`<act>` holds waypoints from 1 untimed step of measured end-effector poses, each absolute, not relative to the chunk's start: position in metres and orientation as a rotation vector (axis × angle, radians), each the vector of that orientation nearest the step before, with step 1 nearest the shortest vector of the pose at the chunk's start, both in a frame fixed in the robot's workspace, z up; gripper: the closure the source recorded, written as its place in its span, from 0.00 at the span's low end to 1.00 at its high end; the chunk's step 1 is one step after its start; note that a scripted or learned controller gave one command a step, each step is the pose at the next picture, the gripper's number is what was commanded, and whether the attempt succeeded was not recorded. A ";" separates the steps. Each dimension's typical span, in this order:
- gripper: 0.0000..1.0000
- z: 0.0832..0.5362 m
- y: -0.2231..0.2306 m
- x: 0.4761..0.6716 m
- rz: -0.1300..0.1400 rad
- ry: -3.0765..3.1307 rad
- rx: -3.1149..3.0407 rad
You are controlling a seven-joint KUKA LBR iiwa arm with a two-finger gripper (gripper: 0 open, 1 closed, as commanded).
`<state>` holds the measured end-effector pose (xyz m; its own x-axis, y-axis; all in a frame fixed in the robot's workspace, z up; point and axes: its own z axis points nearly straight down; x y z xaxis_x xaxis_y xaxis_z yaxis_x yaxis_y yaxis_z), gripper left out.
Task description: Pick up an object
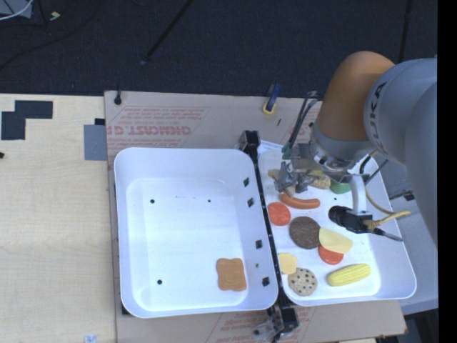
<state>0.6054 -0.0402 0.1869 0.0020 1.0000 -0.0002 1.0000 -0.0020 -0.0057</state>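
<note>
The only legible writing was red print on the cardboard sheet [187,122] under the bins, seen upside down and mirrored, too garbled to read with confidence; fainter red print showed on the cardboard at the bottom of the frame, also unreadable. Two white bins sat side by side on the desk [50,227]. The left bin [136,191], in the centre of the frame, held one item, a tan toast-shaped piece [231,274] near its lower right corner. The right bin [400,277] held the rest of the toy food: one sausage [301,202], one orange-red round slice [279,214], one dark brown patty [305,232], one yellow wedge [335,240] touching a red piece [330,255] just below it, one corn cob [348,274], one chocolate-chip cookie [303,281], one pale yellow piece [286,263] and one green piece [341,187] partly hidden by the arm. The tool [291,179] hung over the upper left part of the right bin, just above the sausage, and whether its fingers were apart or together could not be told, nor whether anything lay between them. One blue-and-yellow clamp [271,98] sat at the cardboard's upper edge.
</note>
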 end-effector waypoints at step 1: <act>1.00 0.154 -0.094 0.560 0.008 -2.212 -2.222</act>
